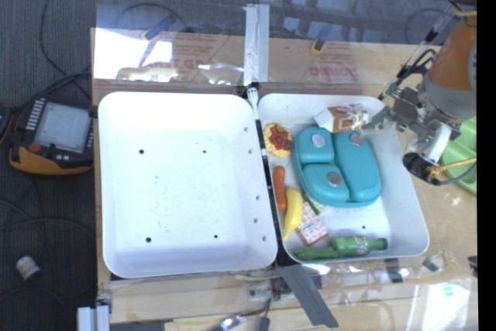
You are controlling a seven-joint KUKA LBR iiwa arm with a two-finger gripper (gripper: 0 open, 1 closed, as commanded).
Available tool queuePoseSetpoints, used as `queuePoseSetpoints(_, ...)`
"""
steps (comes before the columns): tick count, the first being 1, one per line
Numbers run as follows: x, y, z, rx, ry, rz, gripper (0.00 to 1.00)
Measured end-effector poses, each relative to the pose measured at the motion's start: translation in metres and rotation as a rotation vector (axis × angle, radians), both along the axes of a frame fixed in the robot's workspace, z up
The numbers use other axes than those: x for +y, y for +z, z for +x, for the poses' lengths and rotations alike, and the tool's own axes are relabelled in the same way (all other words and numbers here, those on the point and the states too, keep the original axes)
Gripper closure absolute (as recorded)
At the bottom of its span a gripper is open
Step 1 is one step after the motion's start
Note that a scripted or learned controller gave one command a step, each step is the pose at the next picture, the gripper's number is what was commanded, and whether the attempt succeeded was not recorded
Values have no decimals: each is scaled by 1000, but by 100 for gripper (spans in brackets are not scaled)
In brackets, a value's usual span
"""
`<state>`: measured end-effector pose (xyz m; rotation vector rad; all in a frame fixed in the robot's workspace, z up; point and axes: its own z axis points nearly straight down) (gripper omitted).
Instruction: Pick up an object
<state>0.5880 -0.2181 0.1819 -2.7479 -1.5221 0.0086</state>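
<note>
The right bin [411,222] holds several objects. A large teal plastic item [339,165] lies in its middle. A small brown and white carton [341,118] rests at the back. Along the left wall are a yellow and red round piece [277,139], an orange carrot [279,182] and a yellow banana [293,212]. A red and white packet [311,229] and a green bottle [341,246] lie near the front. My gripper [385,117] hovers over the bin's back right corner, just right of the carton, with nothing seen in its grasp.
The left bin [108,190] sits beside the right one, sharing a middle divider [263,167]. A handheld pendant [50,134] lies on the floor at the left. Green and yellow items [465,163] sit on the bench right of the bins.
</note>
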Motion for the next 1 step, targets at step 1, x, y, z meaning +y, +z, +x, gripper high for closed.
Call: queuePoseSetpoints(1, 6, -47, 18, -4, 99, 5, 0)
